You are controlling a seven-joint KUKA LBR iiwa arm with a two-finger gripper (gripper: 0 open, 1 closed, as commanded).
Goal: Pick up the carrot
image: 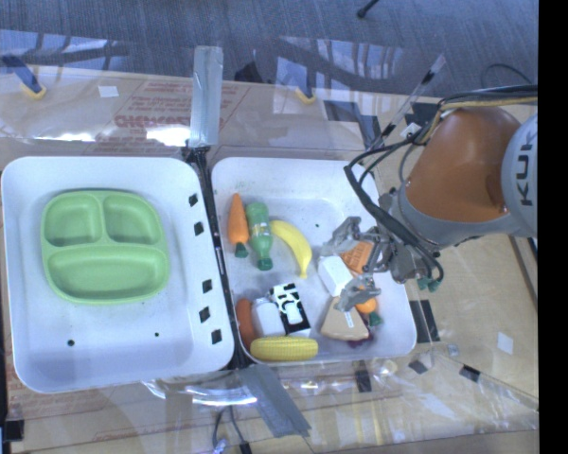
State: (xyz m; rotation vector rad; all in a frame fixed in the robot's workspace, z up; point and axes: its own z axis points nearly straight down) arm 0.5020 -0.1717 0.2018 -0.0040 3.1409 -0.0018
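Note:
The carrot (238, 222) is orange and tapered. It lies lengthwise near the left wall of the right bin (293, 173), touching a green bottle (258, 235) on its right. My gripper (350, 265) is low over the right side of the same bin, well to the right of the carrot and apart from it. Its fingers (345, 232) are spread open. A white block (332, 273) and a small orange piece (359, 255) lie in the gap under them. Nothing is lifted.
A banana (294, 245) lies between the bottle and the gripper. Corn (284, 349), a tan wedge (344, 325), a black-and-white item (286, 304) and a red-orange item (245, 318) crowd the bin's front. The left bin (38, 348) holds a green divided plate (104, 246).

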